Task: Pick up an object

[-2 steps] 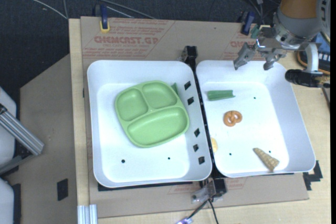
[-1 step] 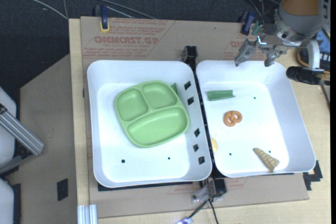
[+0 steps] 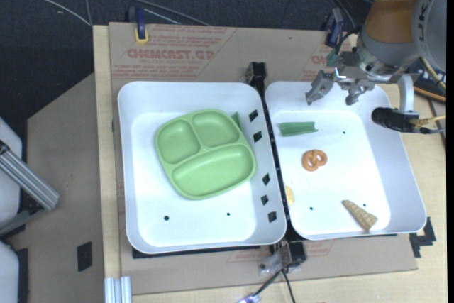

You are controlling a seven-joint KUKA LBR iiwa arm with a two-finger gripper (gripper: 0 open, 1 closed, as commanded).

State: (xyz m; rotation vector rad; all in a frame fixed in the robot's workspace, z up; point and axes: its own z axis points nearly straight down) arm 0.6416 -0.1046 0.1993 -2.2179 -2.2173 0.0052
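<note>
My gripper [image 3: 335,94] hangs open over the far edge of the right bin [image 3: 397,174], its two grey fingers spread apart with nothing between them. Below it in that bin lies a flat green strip [image 3: 297,128], just toward the near left of the fingers. Further toward the front sits an orange pretzel-shaped piece [image 3: 313,160]. A tan cone-shaped piece [image 3: 360,213] rests near the bin's front right corner. A small pale object [image 3: 288,195] peeks out at the bin's left wall.
The left bin [image 3: 142,216] holds a green divided plate [image 3: 205,152]. A black clip divider [image 3: 265,152] runs between the bins. Cables and a black fitting [image 3: 394,118] sit by the right bin's far right rim.
</note>
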